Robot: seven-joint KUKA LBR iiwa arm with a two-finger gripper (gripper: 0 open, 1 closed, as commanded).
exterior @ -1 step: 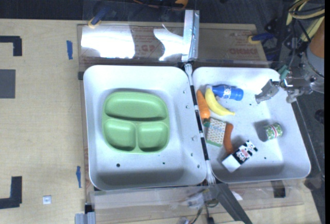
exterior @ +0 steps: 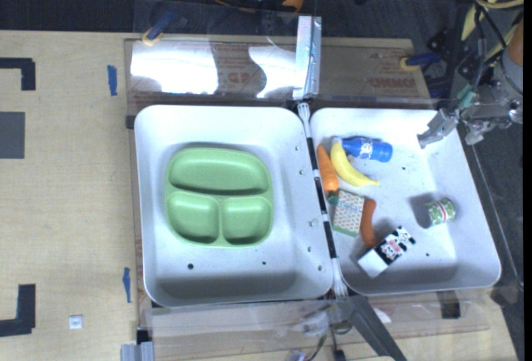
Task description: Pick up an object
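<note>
Two shallow white bins sit side by side in the middle of the frame. The left bin (exterior: pixel 158 185) holds a green divided tray (exterior: pixel 220 194) with three compartments. The right bin (exterior: pixel 474 210) holds the loose objects. A blue bottle (exterior: pixel 367 150) lies near its upper left, just above a yellow banana (exterior: pixel 349 167). An orange carrot (exterior: pixel 328 169) lies beside the banana, against the bin's left wall. Below them rests a small patterned packet (exterior: pixel 349 211), with a second orange carrot (exterior: pixel 367 219) along its right edge. A black-and-white carton (exterior: pixel 387 250) lies at the lower centre, and a small green can (exterior: pixel 440 210) lies apart toward the right. The gripper (exterior: pixel 445 125) hangs over the bin's upper right corner, well apart from every object; whether its fingers are spread or closed cannot be told, and nothing shows between them.
</note>
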